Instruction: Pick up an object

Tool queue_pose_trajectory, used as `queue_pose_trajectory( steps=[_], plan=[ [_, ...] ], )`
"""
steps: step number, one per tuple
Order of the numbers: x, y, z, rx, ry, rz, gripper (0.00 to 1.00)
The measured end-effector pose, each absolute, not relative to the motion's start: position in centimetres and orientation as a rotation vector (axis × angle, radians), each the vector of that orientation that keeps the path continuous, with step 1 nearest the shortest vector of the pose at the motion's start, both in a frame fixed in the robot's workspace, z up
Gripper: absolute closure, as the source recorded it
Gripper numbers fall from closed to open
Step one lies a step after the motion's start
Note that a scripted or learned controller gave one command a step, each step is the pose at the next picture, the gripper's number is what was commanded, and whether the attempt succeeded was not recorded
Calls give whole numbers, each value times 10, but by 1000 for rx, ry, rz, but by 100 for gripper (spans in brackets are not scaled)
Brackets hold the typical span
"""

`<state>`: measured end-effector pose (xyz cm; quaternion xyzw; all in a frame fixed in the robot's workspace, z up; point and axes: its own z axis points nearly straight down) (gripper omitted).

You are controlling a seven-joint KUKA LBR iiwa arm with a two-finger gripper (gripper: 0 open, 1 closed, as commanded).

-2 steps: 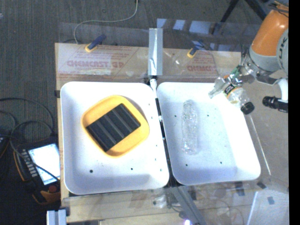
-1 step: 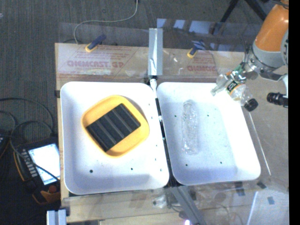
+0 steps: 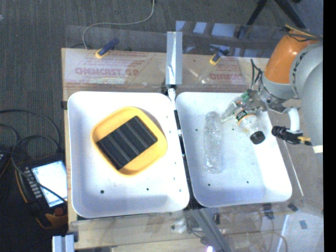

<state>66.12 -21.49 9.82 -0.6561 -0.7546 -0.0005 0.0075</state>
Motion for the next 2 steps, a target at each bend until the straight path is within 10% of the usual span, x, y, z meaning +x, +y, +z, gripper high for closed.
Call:
queue_pose_trajectory(
  steps=[1, 2],
  plan=[
    [670, -213, 92, -1959, -2428, -2, 0],
    [670, -211, 101, -1955, -2430, 1, 100]
  ],
)
